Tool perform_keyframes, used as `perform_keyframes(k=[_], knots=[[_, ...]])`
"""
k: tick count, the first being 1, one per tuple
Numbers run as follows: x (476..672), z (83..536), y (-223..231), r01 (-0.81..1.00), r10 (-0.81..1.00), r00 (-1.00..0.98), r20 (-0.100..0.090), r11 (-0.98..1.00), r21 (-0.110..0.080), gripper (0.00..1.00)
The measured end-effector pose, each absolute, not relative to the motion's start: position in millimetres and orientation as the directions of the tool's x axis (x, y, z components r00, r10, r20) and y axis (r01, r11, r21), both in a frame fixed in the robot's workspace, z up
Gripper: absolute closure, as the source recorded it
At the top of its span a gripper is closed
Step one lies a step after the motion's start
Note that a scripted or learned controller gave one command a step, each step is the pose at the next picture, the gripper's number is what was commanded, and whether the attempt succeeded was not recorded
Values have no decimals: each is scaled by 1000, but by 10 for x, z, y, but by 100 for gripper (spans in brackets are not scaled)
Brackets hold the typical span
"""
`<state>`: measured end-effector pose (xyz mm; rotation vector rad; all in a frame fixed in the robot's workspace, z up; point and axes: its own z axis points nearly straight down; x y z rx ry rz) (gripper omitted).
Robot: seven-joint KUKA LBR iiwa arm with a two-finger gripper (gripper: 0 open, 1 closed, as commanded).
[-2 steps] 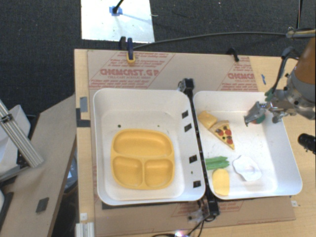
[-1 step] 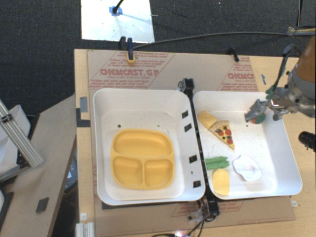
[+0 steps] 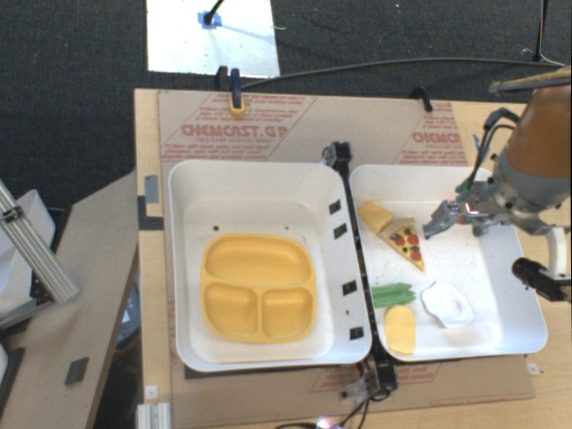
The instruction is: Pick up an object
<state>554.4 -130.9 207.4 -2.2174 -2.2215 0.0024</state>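
The right bin holds several toy foods. A pizza slice lies near its left wall, with a yellow wedge just above it. Lower down are a green bean pod, a pale yellow oval piece and a white flat piece. My gripper hangs over the upper middle of this bin, a little to the right of the pizza slice and apart from it. Nothing shows in its grasp.
The left bin holds a yellow divided plate. A black divider with clips runs between the bins. The arm's orange band and grey wrist overhang the right bin's far right side. A clamp sits at the bench's back edge.
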Motion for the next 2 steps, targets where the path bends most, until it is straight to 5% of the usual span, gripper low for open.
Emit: perform_keyframes(k=[2], knots=[[5664, 1187, -1324, 1000, 1000, -1, 0, 1, 0, 0]])
